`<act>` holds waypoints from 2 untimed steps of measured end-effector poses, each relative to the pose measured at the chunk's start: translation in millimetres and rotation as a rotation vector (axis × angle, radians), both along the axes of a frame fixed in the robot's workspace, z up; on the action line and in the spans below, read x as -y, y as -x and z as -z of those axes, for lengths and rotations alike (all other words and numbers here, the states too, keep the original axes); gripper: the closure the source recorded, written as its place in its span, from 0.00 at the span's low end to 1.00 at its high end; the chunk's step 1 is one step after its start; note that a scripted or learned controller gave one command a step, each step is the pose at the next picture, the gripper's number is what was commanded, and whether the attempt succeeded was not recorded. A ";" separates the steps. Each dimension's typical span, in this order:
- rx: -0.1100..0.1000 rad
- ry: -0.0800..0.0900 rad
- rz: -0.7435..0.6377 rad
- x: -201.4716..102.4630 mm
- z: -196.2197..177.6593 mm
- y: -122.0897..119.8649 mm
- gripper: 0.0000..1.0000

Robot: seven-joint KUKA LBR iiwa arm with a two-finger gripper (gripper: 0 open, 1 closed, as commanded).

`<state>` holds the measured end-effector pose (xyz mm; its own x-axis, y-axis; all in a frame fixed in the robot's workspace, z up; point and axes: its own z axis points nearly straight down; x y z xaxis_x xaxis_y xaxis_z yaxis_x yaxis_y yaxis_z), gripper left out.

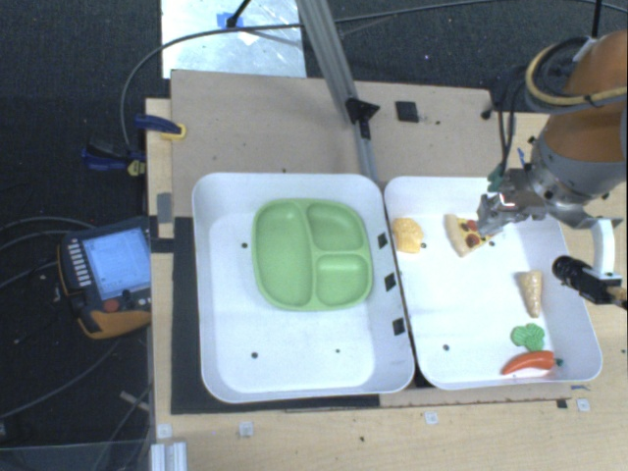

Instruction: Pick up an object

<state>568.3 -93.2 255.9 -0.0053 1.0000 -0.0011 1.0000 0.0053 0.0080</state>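
I've got the gripper (494,210) low over the right bin (432,361), right at the upper end of the pizza slice (463,234). The slice lies just left and below my tool, its long axis running down-left, tip pointing away. Whether my tool is spread or closed, I cannot tell from here. A short nudge left, I reckon.

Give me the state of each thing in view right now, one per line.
Green plate: lying flat in the left bin, nothing on it.
Yellow food piece: lying in the right bin, near its left wall.
Pizza slice: lying flat, directly beside the gripper.
Cone: lying on its side.
Broccoli: resting near the front wall.
Red sausage: lying against the front wall.
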 end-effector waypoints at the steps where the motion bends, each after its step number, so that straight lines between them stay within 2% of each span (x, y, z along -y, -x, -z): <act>1: -0.004 -0.003 -0.006 -55.8 4.5 -26.7 1.00; 2: -0.007 -0.003 -0.004 -101.2 21.0 -38.9 1.00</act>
